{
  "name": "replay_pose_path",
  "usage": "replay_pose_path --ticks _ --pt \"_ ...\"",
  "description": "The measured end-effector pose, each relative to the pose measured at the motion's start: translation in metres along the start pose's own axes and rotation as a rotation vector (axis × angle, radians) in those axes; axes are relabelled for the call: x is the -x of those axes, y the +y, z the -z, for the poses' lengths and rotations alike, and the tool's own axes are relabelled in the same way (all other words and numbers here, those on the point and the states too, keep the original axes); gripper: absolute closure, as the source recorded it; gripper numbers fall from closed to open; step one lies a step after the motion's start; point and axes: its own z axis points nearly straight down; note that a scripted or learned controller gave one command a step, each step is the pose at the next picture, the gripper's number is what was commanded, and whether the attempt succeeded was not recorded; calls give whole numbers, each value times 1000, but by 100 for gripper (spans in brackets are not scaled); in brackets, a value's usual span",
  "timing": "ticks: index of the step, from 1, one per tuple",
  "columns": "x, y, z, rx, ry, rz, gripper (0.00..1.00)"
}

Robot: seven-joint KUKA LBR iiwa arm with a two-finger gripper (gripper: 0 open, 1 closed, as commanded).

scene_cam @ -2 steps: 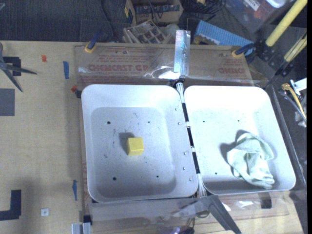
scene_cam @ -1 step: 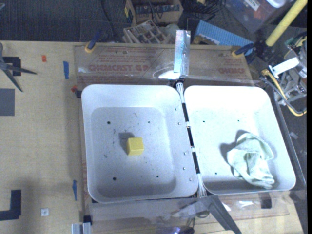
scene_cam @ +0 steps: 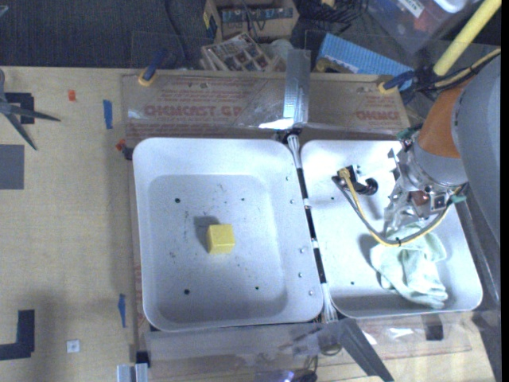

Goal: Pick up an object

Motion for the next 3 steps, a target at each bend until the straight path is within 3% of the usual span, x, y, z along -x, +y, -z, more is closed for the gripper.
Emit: replay_pose_path --ticks 1,2,3 --pt "-41 2 78 3 2 82 100" --pt "-22 14 132 3 3 -4 100" --pt "51 44 175 0 0 221 100"
